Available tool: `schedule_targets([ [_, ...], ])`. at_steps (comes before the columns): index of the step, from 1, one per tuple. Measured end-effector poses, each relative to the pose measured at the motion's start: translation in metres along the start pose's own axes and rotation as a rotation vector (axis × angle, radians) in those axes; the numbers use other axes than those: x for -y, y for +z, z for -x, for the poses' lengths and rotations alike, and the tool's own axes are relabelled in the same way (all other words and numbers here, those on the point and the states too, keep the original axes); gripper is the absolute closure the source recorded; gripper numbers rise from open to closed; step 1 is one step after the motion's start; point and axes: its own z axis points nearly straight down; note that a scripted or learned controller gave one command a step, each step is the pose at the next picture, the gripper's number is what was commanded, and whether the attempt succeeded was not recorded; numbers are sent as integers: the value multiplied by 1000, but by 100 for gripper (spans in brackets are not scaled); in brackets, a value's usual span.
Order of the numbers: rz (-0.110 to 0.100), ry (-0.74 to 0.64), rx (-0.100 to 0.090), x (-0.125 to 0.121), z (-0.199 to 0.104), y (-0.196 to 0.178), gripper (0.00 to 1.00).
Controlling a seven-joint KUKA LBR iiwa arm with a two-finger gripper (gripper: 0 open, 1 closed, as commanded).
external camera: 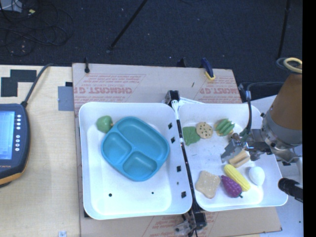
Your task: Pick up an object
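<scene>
My gripper (238, 148) reaches in from the right and sits low over the middle of the right bin (217, 205). A tan block (240, 159) lies right at its tip, partly covered by it. I cannot see whether the block is held. Just below lie a yellow corn cob (237, 177), a purple toy fruit (230, 186) and a white egg (256, 175). A bread slice (208, 183) lies at the bin's front left. Toward the back are a cookie (203, 130), a green leaf (190, 135) and a ridged green piece (225, 127).
The left bin (98, 191) holds a blue divided plate (134, 148) and a green ball (104, 124) at its back left corner. A ridge (178, 152) divides the two bins. The grey arm (286, 117) stands over the right bin's right edge. A handheld screen (10, 137) lies far left.
</scene>
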Motion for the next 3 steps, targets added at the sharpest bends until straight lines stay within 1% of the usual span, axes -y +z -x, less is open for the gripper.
schedule_targets([
  [1,-11,6,-1,5,60,122,0],
  [2,0,-1,-1,-51,51,177,0],
  [3,3,2,-1,1,30,174,0],
])
